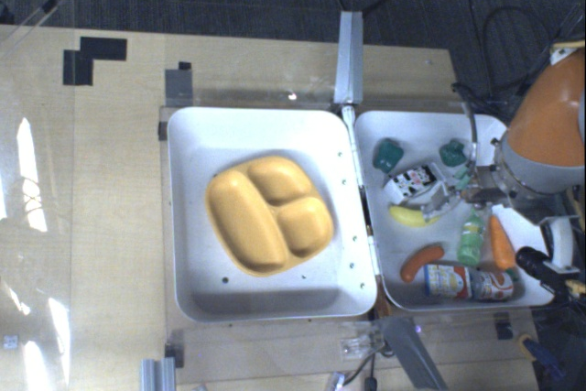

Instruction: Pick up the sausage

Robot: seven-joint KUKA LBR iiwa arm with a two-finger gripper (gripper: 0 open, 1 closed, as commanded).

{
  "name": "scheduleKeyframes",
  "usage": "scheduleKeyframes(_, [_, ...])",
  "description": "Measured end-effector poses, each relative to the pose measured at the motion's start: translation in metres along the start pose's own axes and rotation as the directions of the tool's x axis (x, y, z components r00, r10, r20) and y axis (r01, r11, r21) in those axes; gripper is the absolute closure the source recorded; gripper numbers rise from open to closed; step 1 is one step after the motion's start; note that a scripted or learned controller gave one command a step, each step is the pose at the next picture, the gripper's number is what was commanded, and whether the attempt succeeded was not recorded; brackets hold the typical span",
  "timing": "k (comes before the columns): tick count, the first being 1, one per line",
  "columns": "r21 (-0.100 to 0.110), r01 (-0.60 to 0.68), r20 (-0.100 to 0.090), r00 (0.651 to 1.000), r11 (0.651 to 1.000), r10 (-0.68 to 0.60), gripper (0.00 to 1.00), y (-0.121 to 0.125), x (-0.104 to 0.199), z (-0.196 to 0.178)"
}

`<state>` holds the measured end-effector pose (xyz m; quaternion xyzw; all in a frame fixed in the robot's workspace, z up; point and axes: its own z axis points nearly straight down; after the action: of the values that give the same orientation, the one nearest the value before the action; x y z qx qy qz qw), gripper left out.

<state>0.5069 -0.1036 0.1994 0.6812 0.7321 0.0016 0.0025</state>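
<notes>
Sausage (421, 261) lies at the front of the right bin (371, 197), just left of a can (469, 282) on its side and below a banana (406, 215). The gripper (446, 197) hovers above the banana beside a black-and-white toy (411, 183); whether it is spread or pressed together I cannot tell. A yellow compartment tray (267, 213) fills the left bin (188, 215).

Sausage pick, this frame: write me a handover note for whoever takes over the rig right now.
Pincer: low in the right bin, over the banana and cow toy; open or shut is unclear.
Sausage: lying on the right bin's floor near its front, left of the can, apart from the pincer.
Left bin: holds a yellow tray.
Done: nothing yet.
Left: move to the sausage, grasp, lift.
</notes>
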Motion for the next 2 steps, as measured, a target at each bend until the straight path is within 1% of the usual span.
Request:
scheduleKeyframes(1, [-0.006,0.197,0.001,0.98,0.98,-0.197,0.0,-0.017,0.002,0.111])
scheduleKeyframes(2, [-0.014,0.199,0.004,0.98,0.98,-0.199,1.0,-0.014,0.003,0.098])
